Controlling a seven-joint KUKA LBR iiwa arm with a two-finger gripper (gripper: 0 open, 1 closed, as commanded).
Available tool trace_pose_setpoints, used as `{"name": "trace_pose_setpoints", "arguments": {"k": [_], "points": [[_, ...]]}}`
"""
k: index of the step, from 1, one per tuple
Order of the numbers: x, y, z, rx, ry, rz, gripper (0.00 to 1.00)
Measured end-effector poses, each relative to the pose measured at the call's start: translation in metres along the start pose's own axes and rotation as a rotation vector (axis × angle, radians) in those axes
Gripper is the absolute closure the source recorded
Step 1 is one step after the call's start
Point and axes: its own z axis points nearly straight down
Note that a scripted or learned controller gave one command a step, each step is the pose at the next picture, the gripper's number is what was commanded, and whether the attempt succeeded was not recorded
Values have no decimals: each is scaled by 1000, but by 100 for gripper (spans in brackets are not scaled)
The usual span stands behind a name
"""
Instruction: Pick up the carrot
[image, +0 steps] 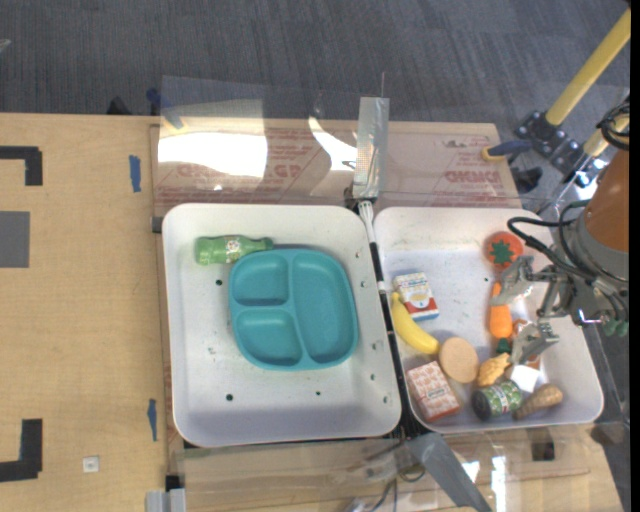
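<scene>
The carrot (499, 320), short and orange with a green top, lies in the right bin (450, 235) near its right-hand middle. My gripper (522, 314) reaches in from the right, low over the bin, and is open. One finger (515, 277) ends just above the carrot in the view and the other (532, 342) just below it. The carrot sits at the open end of the gap, not clamped.
Around the carrot in the right bin are a tomato (503, 248), milk carton (416, 296), banana (412, 326), tan disc (459, 358), pink box (432, 390), green can (498, 400) and potato (541, 400). The left bin (190, 330) holds a teal divided plate (294, 306) and a green bottle (230, 248).
</scene>
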Motion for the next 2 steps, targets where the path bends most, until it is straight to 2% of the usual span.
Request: {"name": "trace_pose_setpoints", "arguments": {"k": [1,2], "points": [[-50,-22,118,-3,12,100,0],[-92,2,139,0,-7,111,0]]}}
